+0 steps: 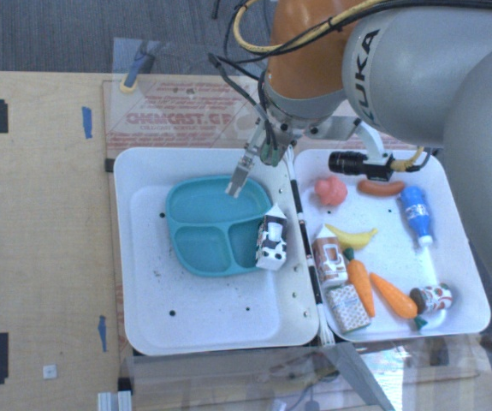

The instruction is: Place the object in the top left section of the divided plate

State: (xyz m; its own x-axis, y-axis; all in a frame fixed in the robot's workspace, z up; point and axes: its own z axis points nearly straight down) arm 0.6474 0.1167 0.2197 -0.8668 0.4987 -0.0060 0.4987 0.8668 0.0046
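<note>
arm [417, 67]: grey, orange band, comes in from the right, wrist above the bins' shared wall
bench [32, 255]: tan, carries both bins
left bin [203, 315]: under the tool, holds plate and carton
right bin [464, 306]: right of the tool, holds the loose items
plate [216, 225]: teal, divided, directly below the tool tip
tool [239, 183]: tip over the plate's large top section, nothing visibly between fingers; opening can't be told
carton [271, 240]: cow-print, below-right of the tool, leaning on the plate's right rim
bottle [416, 214]: blue, far right of the tool
carrots [378, 291]: two, below-right, near a banana [352, 236]
</note>
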